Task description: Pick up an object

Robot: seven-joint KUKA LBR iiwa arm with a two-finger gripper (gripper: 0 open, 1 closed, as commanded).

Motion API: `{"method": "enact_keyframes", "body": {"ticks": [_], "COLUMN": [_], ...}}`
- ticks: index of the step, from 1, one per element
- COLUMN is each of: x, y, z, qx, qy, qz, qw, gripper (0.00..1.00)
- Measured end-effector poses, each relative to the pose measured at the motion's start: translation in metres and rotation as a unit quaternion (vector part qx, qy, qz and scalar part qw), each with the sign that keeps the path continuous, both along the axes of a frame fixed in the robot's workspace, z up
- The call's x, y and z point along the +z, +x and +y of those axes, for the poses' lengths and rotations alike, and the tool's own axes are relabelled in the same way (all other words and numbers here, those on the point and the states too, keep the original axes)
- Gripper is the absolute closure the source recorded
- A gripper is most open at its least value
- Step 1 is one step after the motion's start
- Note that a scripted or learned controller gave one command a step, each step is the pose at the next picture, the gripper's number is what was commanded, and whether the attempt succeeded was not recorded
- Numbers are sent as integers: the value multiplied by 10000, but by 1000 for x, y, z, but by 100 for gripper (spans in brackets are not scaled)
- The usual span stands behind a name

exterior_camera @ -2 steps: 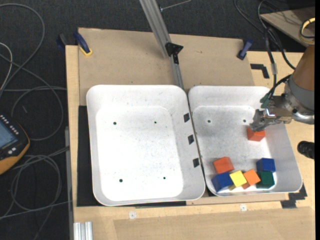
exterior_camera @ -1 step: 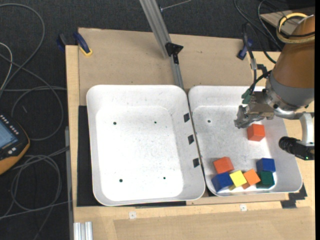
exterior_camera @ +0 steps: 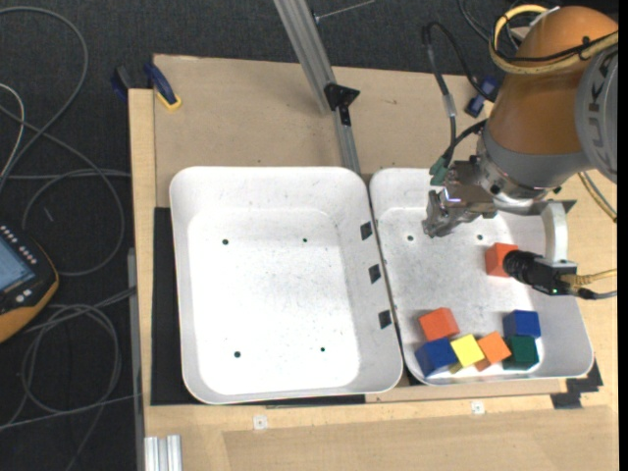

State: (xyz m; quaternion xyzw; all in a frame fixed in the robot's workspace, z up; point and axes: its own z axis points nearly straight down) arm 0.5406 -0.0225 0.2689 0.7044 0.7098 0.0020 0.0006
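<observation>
Nearest you, along the front wall of the right-hand shallow white plastic bin, sits the cluster of small blocks: an orange cube, a blue cube just beside a yellow cube, a second, smaller orange block, a green block and a dark blue cube behind it. All of them rest on the bin floor, so you should judge that nothing has been picked up yet and the whole grasp is left to do. A little farther back, a lone red-orange block lies near the right wall, touching or just beside a black fitting on the arm. Farther still, the two-finger gripper hangs over the bare back part of that bin, well apart from the front cluster; whether it is wide or narrow you cannot tell, and nothing shows in it. Behind it the grey arm with its orange band leans in from the right. The left-hand white bin lies alongside.
</observation>
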Motion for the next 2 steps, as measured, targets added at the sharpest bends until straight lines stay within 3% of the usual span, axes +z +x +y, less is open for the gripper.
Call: {"method": "enact_keyframes", "body": {"ticks": [2], "x": [-7], "y": [37], "z": [102], "qx": [-5], "qy": [3], "qz": [3], "qw": [10000], "gripper": [100]}}
